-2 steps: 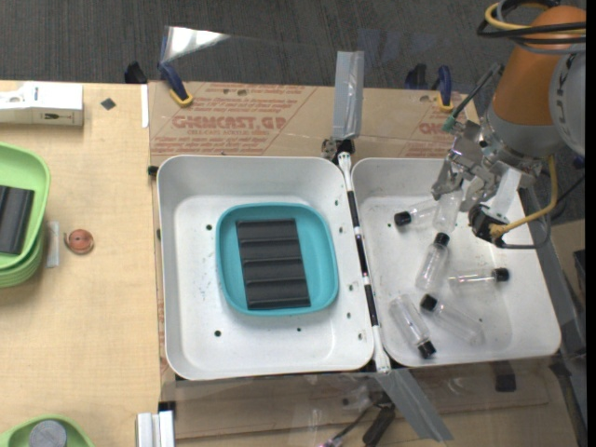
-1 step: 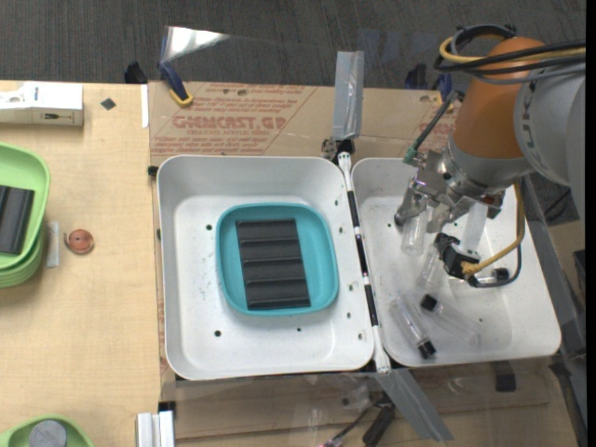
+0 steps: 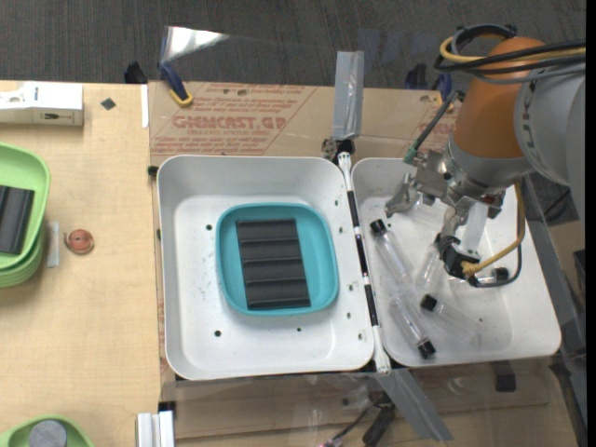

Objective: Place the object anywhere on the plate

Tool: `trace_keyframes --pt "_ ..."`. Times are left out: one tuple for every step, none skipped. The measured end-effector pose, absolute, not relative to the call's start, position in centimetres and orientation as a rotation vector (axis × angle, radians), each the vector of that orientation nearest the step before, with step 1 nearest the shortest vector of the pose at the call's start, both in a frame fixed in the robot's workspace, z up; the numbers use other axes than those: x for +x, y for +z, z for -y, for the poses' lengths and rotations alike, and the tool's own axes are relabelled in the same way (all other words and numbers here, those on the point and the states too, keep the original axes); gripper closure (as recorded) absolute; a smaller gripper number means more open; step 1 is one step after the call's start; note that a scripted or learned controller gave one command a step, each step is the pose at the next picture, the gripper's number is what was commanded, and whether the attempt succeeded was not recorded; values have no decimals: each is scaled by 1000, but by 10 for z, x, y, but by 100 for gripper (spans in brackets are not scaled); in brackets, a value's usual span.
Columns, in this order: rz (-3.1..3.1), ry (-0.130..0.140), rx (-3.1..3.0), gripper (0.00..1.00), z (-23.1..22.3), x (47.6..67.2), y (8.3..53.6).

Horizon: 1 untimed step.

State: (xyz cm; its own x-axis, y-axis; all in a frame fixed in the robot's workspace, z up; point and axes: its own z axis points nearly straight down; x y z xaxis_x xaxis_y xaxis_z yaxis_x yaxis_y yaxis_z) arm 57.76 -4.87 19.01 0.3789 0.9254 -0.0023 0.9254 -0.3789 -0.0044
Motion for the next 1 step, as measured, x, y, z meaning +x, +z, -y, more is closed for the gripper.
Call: trace_keyframes --pt "1504 8 -2758 0 92 576 369"
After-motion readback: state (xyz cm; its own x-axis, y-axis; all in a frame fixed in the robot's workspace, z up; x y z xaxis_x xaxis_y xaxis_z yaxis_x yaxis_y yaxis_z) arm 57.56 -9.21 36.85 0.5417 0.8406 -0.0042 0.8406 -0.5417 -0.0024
